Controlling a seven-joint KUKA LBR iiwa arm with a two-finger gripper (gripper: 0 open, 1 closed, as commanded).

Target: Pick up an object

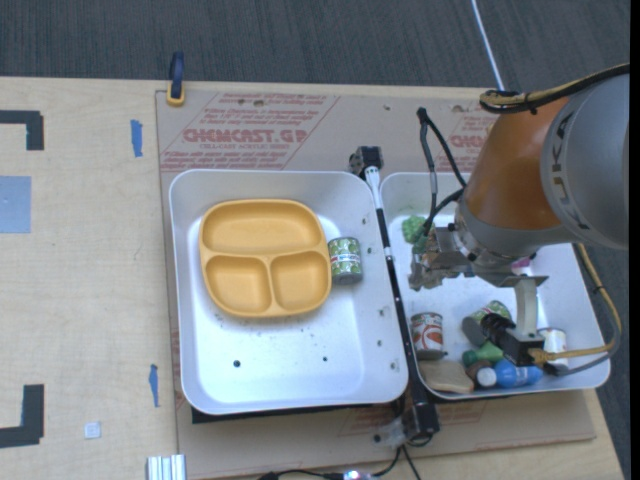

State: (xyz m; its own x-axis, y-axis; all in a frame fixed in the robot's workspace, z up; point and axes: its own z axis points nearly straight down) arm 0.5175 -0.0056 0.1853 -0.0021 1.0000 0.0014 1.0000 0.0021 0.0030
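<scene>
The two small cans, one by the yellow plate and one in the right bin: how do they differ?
The green-labelled can lies in the left bin, touching the right edge of the yellow divided plate. The red-and-white can sits in the right bin, against its left wall, near a cluster of small items. The green one appears to be on its side; the red one seems upright. Both are small, similar-sized cylinders, and neither is in the gripper.

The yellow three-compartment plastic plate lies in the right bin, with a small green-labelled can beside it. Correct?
Not quite. The camera view shows the yellow three-compartment plastic plate in the left white bin, not the right. The small green-labelled can does sit beside it.
</scene>
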